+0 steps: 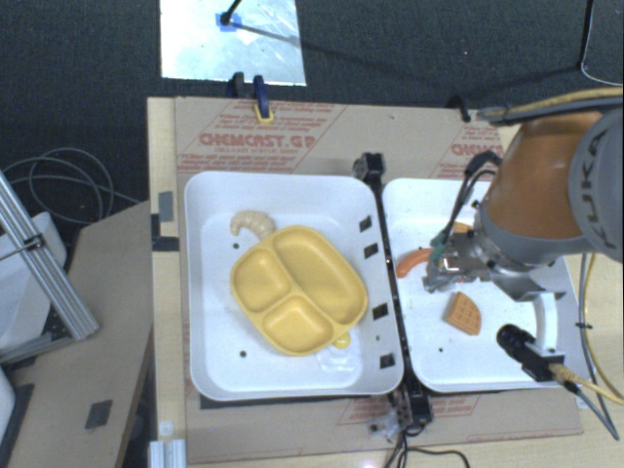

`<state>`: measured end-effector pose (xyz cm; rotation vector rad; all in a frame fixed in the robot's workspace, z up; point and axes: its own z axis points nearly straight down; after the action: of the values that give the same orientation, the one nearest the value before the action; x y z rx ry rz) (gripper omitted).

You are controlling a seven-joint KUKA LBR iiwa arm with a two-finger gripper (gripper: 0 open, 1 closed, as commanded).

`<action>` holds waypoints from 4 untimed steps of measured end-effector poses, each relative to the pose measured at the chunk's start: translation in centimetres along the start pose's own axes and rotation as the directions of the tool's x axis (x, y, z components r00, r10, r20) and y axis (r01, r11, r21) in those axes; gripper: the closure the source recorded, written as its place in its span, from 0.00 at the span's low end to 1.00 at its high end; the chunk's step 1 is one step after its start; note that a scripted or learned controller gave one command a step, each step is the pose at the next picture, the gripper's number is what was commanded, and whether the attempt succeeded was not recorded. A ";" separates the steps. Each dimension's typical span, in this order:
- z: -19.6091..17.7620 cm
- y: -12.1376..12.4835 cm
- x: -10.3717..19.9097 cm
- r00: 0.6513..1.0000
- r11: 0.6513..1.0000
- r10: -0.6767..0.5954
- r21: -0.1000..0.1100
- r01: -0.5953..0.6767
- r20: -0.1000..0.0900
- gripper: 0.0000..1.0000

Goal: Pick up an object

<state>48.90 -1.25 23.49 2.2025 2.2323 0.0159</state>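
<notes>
Orange and slim, a carrot-like piece [413, 260] lies near the left wall of the right bin [429, 364], and we take it for the likeliest target because the end effector [441, 269] hangs just beside it, low over the bin floor. We cannot tell how the end effector is set, for the wrist hides it. A waffle-shaped piece [463, 314] lies near, below and to the right. Across the divider, the left bin [210, 359] holds a yellow divided plate [297, 289], with a pale curled piece [253, 223] touching its upper left edge. Both bins sit on the desk [292, 135]. We judge the main risk to be the piece's closeness to the wall: a descent slightly off could nudge it aside or jam against the rim and close on nothing.
</notes>
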 end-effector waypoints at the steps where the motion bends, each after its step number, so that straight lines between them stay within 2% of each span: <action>1: -2.6 -0.2 -3.4 1.000 1.000 0.014 0.006 -0.014 0.005 1.00; 2: -1.0 -0.2 0.2 1.000 1.000 0.006 0.010 -0.006 0.002 1.00; 3: -4.1 -0.2 -5.3 1.000 1.000 0.016 0.006 -0.016 0.006 1.00; 4: 5.6 -0.5 -1.7 1.000 1.000 0.008 0.019 -0.008 0.001 1.00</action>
<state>48.51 -2.96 17.89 2.2204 2.2324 -0.0065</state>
